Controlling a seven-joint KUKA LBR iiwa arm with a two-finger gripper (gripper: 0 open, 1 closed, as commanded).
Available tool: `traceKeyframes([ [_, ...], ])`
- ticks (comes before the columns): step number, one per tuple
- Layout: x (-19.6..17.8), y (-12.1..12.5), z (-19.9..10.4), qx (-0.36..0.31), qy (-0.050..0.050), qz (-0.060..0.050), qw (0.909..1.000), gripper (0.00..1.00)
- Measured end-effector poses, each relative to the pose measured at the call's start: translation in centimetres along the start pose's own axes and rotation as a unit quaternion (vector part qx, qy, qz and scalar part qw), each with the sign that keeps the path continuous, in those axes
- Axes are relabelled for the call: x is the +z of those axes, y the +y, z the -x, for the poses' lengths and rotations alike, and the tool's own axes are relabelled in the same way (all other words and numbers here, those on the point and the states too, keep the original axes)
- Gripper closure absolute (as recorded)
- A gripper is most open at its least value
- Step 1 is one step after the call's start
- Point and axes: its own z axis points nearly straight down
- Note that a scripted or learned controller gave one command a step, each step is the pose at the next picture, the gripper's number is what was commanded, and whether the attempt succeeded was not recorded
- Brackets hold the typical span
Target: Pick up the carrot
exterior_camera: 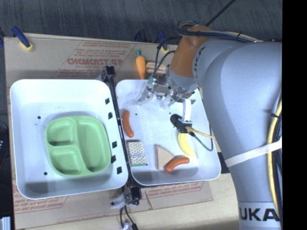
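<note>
Reaching in from the right, the grey arm (240, 109) covers the right side of the bench (86, 54) and hangs over the far right corner of the right bin (144, 87), its orange band above the wrist. The left bin (24, 95) holds a green divided tray (76, 145) set in its middle, with bare white floor all round it up to the walls. The right bin keeps an open stretch of floor through its centre; its contents lie toward the edges. A banana (186, 145) lies near the right wall, an orange sausage (176, 163) near the front right corner, a tan wedge (163, 156) just left of it, a small patterned packet (136, 153) near the front left corner, and a second sausage (127, 122) along the left wall. The gripper (158, 95) sits low over the far end of the right bin, just inside its far rim, with its fingers spread apart and nothing between them. The carrot (140, 66) lies outside both bins, on the cardboard of the bench just beyond the right bin's far rim, near that bin's far left corner, stem end pointing away from the bins and apart from the gripper.
</note>
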Motion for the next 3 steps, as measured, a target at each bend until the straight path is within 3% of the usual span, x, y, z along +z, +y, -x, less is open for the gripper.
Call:
traceKeyframes([
  [1, -1.0, 0.0, 0.0, -0.002, 0.000, -0.001, 1.0000, 1.00],
  [2, -8.9, 0.4, 2.2, 0.120, -0.001, 0.001, 0.9928, 1.00],
  [3, -2.8, 0.6, 3.2, 0.218, 0.000, -0.001, 0.9760, 1.00],
])
